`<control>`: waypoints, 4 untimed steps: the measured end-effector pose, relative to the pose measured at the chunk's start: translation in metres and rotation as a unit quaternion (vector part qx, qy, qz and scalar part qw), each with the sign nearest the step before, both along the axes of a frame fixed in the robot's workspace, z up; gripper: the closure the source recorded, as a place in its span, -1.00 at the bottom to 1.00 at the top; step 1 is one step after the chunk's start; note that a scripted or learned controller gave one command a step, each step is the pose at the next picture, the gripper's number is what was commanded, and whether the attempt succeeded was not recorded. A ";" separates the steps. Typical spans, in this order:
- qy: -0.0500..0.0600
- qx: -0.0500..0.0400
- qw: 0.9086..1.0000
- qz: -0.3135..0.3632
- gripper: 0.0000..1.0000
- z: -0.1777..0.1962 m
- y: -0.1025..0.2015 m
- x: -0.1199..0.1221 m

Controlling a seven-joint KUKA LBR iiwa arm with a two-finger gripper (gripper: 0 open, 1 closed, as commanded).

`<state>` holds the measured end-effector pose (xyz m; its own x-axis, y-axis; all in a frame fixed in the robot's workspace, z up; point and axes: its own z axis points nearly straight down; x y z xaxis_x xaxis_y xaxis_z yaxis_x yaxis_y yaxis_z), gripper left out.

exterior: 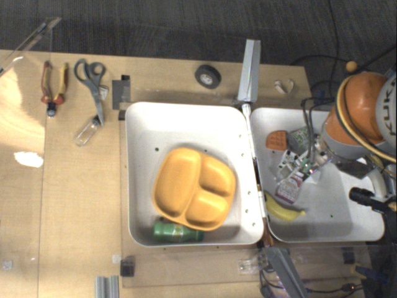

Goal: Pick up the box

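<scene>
Banana (284,210) at bin's near edge, box (288,189) just beyond, touching pincer (304,164), grip unclear

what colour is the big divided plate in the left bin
Yellow-orange; the three-compartment plastic plate shows best in the camera view, lying in the left white bin.

Left bin (139,166): yellow divided tray (194,188) fills the middle, overhanging a green can (177,231) against the near wall. Open floor along the far and left sides.

Right bin (366,228): arm (363,113) covers the far right part. A box (289,188), an orange piece (276,140) and a banana (282,210) crowd the left half. Near right floor lies open.

Worktop (68,216) left of the bins is open; scissors (93,85) and pliers (53,87) sit at the far edge.
</scene>
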<state>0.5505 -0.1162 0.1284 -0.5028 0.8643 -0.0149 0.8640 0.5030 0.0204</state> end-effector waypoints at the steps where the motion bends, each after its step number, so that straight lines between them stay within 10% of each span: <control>1: -0.030 -0.009 0.999 -0.021 -1.00 -0.017 0.012 -0.019; 2: -0.035 -0.011 0.999 -0.022 1.00 -0.004 0.011 -0.015; 3: -0.035 -0.011 0.999 -0.022 -1.00 -0.004 0.010 -0.015; 4: 0.002 0.004 0.986 -0.170 -1.00 -0.038 0.018 -0.043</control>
<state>0.5076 -0.0978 0.0900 -0.1852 0.9827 -0.0070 0.9825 0.1853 0.0193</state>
